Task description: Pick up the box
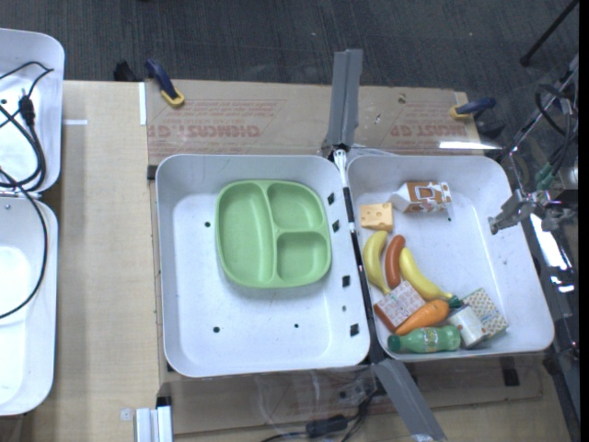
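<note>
The right bin holds three box-like items. A brown and white carton lies on its side near the far wall. A small red and white patterned box sits by the carrot. A tan checkered box rests in the near right corner. The gripper appears as a grey metal part with cables at the bin's right rim. It hangs over that rim, well to the right of the carton and apart from every item.
The right bin also contains a cheese wedge, two bananas, a sausage, a green bottle and a small white cup. A green divided plate lies in the left bin.
</note>
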{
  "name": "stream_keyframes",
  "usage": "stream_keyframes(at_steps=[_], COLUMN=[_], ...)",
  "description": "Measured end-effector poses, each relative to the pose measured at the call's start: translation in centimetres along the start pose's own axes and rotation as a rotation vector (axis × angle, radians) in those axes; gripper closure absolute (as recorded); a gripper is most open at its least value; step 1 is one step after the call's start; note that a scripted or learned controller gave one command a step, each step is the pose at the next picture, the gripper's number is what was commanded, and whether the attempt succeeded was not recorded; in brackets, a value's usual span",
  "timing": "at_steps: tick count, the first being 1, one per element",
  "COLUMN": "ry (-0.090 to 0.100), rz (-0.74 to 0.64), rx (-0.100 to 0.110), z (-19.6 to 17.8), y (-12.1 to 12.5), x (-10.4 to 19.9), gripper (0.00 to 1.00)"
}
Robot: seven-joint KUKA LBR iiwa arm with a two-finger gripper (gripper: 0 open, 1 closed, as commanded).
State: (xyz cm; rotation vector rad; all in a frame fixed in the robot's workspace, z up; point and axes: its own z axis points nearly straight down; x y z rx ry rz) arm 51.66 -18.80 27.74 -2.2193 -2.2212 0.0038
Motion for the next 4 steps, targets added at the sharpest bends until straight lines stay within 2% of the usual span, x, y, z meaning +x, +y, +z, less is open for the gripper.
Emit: stream_keyframes(at_steps=[1,2,3,4], ry=[0.001,0.008,0.002,-0.001], rz=[-0.053,-0.133,-0.125,-0.098], rx=[0.000,-0.002,-0.001,-0.003], z=[11.1,18.6,17.8,5.8], y=[-3.9,-3.7,-3.8,-3.8], x=[0.2,-2.8,-3.3,-0.3], gripper=[0.00,0.00,1.00,1.00])
